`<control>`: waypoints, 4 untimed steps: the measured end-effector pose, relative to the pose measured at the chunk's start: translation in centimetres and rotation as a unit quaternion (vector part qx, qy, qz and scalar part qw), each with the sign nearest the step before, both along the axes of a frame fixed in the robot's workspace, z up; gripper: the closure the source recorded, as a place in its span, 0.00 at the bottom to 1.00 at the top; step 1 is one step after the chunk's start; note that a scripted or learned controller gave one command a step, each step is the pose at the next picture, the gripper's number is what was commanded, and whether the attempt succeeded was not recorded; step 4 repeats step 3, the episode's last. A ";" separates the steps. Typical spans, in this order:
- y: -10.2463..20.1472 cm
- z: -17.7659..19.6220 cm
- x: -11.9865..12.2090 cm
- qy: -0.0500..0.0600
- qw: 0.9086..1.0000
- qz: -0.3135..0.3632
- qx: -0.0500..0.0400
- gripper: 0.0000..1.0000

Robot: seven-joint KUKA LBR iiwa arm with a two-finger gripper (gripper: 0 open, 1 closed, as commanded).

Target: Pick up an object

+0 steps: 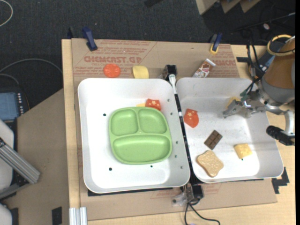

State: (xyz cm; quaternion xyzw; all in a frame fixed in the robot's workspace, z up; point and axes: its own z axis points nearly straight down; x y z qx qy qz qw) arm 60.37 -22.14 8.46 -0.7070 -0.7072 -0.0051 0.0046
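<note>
1. Camera view: candidate objects lie in the right bin [262, 172]: strawberry [191, 118] near its left wall, chocolate [213, 139] mid-floor, toast [209, 163] toward the front edge, cheese [242, 150] to the right of the chocolate. All are well apart from each other.
2. Handling, by judgement: these look like small toy foods, so light, rigid and not fragile. Smooth plastic may slip in a loose pinch.
3. Chocolate is flat and thin, with little to grip except its narrow edges. Toast is thicker; take it across the narrow waist. Cheese is a compact wedge and probably the easiest, pinched across opposite faces. Strawberry is rounded and may roll or squirt out.
4. Gripper [233, 108] sits over the upper part of the right bin, fingers [228, 111] spread, nothing between them. It is apart from every object; the chocolate is nearest, below it.
5. Left bin [89, 125] holds a green tray [139, 136], with a second strawberry [153, 104] and a yellow bit just behind the tray's rim.
6. Outside the bins, on the cardboard [70, 125]: orange disc [112, 71], yellow piece [140, 72], wrapper [203, 69].
7. Obstructions: none over the right-bin items. The strawberry's closeness to the wall and centre divider [179, 121] may crowd one finger.
</note>
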 end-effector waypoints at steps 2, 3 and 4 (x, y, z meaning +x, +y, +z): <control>4.5 1.3 5.6 -0.004 1.000 0.001 -0.009 1.00; 12.9 8.3 -0.3 0.000 1.000 0.003 -0.005 1.00; 12.9 8.3 -0.3 0.000 1.000 0.003 -0.005 1.00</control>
